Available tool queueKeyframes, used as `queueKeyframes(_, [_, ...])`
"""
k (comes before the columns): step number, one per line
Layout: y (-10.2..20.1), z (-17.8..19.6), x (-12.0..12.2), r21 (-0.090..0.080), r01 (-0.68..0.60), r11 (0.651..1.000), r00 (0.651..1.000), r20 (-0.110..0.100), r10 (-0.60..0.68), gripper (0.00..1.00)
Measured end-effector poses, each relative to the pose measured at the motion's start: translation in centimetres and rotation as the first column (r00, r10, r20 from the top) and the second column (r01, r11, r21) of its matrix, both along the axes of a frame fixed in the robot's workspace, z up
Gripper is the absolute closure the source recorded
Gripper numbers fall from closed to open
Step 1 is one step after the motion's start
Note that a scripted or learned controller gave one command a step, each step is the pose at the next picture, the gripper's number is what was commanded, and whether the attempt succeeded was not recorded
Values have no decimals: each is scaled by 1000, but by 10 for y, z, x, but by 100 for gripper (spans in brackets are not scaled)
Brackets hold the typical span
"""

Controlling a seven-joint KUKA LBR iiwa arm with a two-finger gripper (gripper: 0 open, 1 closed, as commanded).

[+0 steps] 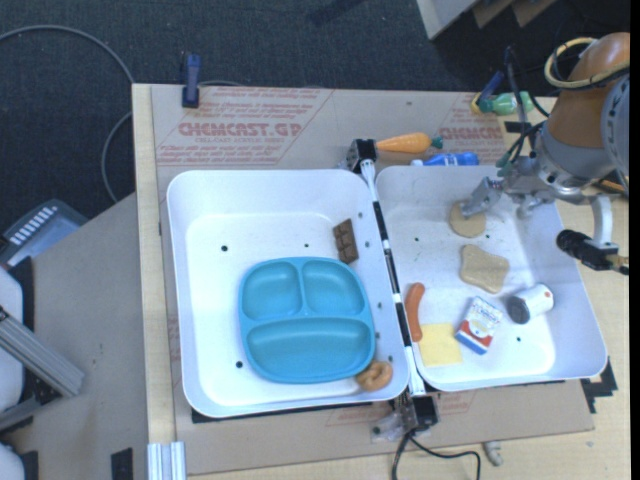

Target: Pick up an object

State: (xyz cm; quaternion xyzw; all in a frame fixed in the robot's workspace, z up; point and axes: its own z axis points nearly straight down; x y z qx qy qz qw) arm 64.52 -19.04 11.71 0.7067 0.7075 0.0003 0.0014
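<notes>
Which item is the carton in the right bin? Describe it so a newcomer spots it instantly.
Start at the right bin. Near its front edge, between the yellow cheese slice and the white cup, lies the small carton: the only boxy item, white with red and blue print.

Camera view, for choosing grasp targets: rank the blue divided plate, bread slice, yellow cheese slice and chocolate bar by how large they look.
1. blue divided plate, by far
2-3. bread slice and yellow cheese slice, too alike to rank
4. chocolate bar

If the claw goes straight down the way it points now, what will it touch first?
Probably the round tan cookie in the right bin: the claw hangs just over its upper edge. Height is hard to judge, so it could meet the bin floor beside it.
</notes>
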Motion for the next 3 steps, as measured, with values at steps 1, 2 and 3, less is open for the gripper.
queueKeyframes(1, [46, -33, 6, 3, -1, 1000, 1000, -4, 1, 0])
queueKeyframes(2, [47, -33, -52, 2, 2, 1000, 1000, -4, -2, 0])
queueKeyframes(3, [52, -26, 20, 1, 0, 1000, 1000, 0, 0, 0])
